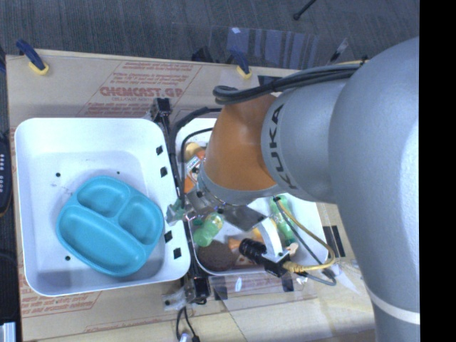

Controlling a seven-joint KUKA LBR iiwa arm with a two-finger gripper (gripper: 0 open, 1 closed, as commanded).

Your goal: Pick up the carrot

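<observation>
1. Carrot (189, 182), a sliver of orange, peeks out at the right bin's (313, 212) left wall, just beside the arm (299, 148).
2. Gripper state cannot be told.
3. Blue divided tray (110, 223) lies in the left bin (43, 141).

Blue divided tray (110, 223) lies in left white bin (43, 137) — tilted.

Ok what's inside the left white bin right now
A blue divided plate with three compartments lies in the left bin, toward its lower part. The plate's compartments hold nothing; what is under the plate is covered.
</observation>
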